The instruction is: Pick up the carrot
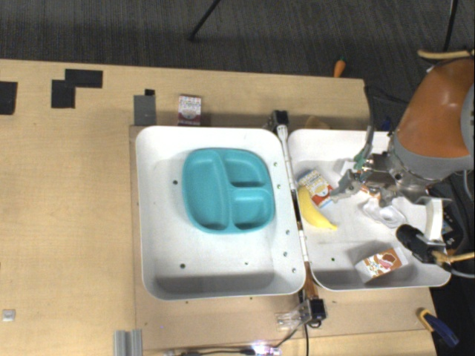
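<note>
Your wooden counter (67, 199) bears two bins; the end effector (355, 178) hangs over the right bin (415, 273), grip unreadable. No carrot is identifiable, only a banana (315, 215) nearby.

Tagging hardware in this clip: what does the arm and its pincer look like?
The arm enters from the right: a rounded orange band above a grey wrist section. The pincer is a small metallic assembly with thin, dark-tipped fingers. Black cables run along the arm's lower side, near a white block. No readable markings.
</note>
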`<action>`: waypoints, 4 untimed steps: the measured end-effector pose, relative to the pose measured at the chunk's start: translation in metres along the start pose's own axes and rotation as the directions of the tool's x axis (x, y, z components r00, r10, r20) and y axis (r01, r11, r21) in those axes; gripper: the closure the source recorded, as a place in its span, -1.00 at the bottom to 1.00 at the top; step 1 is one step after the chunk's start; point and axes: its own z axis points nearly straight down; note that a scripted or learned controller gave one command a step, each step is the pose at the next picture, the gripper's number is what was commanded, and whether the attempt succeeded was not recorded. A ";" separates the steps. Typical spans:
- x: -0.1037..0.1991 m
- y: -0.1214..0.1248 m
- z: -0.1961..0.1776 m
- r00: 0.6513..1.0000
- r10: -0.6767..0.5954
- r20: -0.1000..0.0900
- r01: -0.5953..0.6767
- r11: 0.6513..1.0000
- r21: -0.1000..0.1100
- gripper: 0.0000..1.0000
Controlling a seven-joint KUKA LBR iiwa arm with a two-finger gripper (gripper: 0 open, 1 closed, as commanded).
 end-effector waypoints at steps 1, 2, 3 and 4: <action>0.056 -0.011 0.043 0.997 -0.078 -0.001 0.078 0.997 0.000 -1.00; 0.055 -0.008 0.031 0.997 -0.073 0.000 0.073 0.997 -0.007 1.00; 0.055 -0.008 0.031 0.997 -0.073 0.000 0.073 0.997 -0.007 -1.00; 0.068 0.028 0.044 0.975 0.221 0.000 -0.221 0.975 -0.002 -1.00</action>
